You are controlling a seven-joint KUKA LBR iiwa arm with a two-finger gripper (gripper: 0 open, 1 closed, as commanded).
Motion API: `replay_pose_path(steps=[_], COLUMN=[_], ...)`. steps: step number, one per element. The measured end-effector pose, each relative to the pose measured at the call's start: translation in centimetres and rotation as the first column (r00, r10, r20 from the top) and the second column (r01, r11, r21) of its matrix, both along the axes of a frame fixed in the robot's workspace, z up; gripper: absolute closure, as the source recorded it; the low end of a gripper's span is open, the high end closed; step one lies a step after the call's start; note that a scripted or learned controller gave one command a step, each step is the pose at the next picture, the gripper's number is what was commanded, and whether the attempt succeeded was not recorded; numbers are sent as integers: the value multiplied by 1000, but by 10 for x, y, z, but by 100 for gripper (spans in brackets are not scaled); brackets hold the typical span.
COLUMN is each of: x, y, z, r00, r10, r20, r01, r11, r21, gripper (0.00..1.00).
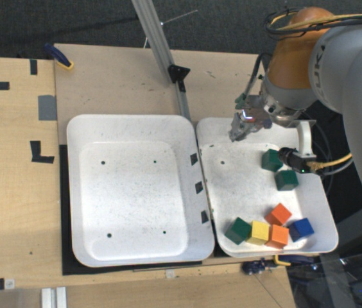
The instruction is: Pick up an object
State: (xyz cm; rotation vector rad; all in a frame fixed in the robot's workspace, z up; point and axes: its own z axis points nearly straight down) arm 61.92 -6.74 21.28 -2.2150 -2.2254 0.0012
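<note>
My gripper (pixel 240 130) hangs over the far edge of the right bin (pixel 232 178), fingers pointing down, nothing visible between them. Two dark green blocks lie near the bin's right side, one (pixel 271 160) above the other (pixel 286 180). Along the near edge sits a cluster: a green block (pixel 238 230), a yellow block (pixel 259 231), two orange blocks (pixel 280 213) (pixel 278 235) and a blue block (pixel 301 228). The gripper is well apart from all of them, up and to the left of the nearest green block.
The left bin (pixel 129 191) lies beside the right one. A slanted metal pole (pixel 158 37) with a black clamp runs down to the bins' far junction. Cables (pixel 316 165) trail at the right bin's edge.
</note>
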Motion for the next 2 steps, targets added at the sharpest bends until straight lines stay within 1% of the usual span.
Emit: replay_pose_path(steps=[1, 2], x=[-31, -46], y=[43, 91], z=[1, 12], r00=[1000, 1000], r10=[0, 2], r20=[-1, 0], r01=[0, -2], r11=[1000, 1000], r21=[1, 1], gripper=[100, 100])
